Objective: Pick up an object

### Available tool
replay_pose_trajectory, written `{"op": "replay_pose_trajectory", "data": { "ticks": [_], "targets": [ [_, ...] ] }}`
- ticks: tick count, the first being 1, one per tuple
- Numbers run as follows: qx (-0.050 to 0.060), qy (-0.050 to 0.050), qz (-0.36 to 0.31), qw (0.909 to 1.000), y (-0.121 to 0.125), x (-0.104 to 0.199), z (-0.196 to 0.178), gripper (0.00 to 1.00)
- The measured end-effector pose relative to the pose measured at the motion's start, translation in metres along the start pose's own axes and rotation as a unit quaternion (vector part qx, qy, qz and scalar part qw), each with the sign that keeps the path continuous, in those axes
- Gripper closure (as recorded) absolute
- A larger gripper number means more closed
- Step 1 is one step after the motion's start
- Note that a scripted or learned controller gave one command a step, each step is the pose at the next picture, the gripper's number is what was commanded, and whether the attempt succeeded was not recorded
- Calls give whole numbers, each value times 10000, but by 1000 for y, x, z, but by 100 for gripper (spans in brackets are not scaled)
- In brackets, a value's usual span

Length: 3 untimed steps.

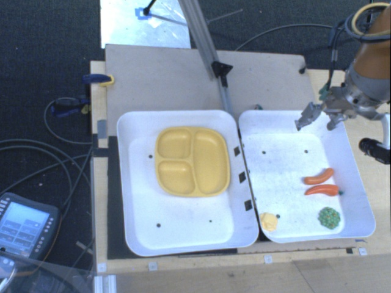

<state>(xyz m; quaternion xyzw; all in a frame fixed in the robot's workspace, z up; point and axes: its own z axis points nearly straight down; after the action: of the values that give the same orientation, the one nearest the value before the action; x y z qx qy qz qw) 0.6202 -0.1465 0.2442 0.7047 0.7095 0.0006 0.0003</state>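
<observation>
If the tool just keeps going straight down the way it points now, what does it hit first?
Most likely bare floor of the right bin near its far edge. The tool hangs above that corner, fingers apart, well clear of the two orange carrots nearer the front. Depth is hard to judge from this slant.

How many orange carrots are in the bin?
2. One carrot lies in the right bin near its right side; the other carrot lies just below it, above the green broccoli. None look hidden.
</observation>
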Motion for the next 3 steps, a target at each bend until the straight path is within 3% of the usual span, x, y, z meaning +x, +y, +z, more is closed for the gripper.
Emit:
{"op": "replay_pose_trajectory", "data": {
  "ticks": [1, 3],
  "targets": [
    [0, -1, -1, 10000, 0, 0, 0, 0],
    [19, -2, 32, 10000, -3, 3, 104, 0]
  ]
}}
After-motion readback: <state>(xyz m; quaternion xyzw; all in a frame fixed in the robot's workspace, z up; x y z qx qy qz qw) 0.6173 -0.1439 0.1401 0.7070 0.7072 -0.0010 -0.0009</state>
